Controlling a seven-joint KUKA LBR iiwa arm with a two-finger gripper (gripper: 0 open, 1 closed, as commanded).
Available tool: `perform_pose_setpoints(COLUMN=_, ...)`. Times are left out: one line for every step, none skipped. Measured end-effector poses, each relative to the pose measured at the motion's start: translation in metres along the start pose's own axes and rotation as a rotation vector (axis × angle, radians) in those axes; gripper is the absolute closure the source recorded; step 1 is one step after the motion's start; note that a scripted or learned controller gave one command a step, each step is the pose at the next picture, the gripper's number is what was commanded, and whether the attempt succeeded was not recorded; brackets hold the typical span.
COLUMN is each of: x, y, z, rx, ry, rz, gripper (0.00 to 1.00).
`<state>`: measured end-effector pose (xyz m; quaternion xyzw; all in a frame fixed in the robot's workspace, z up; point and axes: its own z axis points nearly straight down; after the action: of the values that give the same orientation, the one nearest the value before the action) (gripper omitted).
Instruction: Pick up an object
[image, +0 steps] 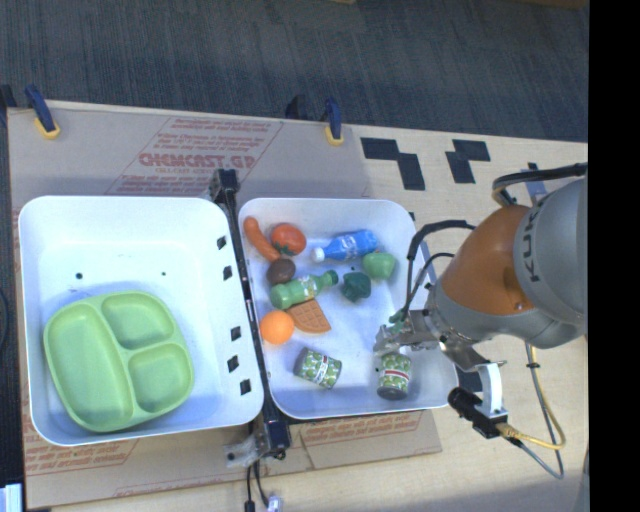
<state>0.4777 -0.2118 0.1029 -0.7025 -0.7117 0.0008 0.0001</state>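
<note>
My gripper (401, 338) hangs low over the front right corner of the right bin (400, 218), at the end of the grey arm with its orange band. Directly under and in front of it stands a small can with a green patterned label (395, 377), partly covered by the gripper's body. A second, similar can (318, 369) lies on its side further left. Whether the near can is gripped is hidden from this angle.
The right bin also holds a carrot (261, 240), a tomato (289, 238), a blue bottle (351, 245), a green bottle (303, 290), an orange (277, 327) and several other toy foods. A green divided plate (118, 360) sits in the left bin (60, 225).
</note>
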Motion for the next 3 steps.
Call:
perform_pose_setpoints(x=0.070, y=0.001, z=-0.168, rx=-0.004, ry=0.001, rz=0.006, gripper=1.00)
perform_pose_setpoints(x=0.038, y=-0.001, z=-0.124, rx=0.001, ry=0.001, rz=0.007, gripper=1.00)
perform_pose_setpoints(x=0.036, y=0.000, z=-0.149, rx=-0.002, ry=0.001, rz=0.007, gripper=1.00)
